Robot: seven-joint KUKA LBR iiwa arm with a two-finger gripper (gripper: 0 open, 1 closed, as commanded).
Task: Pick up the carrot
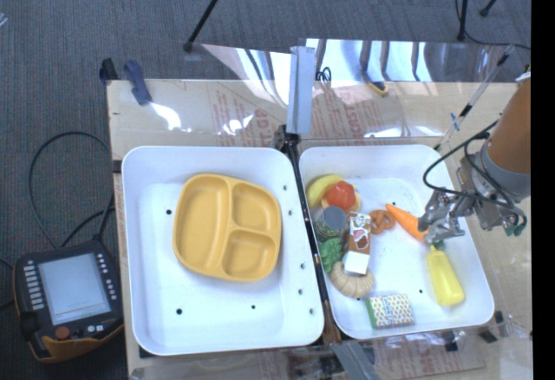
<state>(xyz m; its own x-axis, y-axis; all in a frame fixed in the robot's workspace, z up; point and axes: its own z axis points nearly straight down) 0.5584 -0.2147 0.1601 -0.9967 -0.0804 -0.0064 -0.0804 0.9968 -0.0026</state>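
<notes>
Approach step: gripper [436,225] sits at the right end of the carrot [405,220] in the right bin [479,278], just above the yellow bottle [444,278]. Whether it grips anything can't be told. Next move likely calls for straddling the carrot and closing.
</notes>
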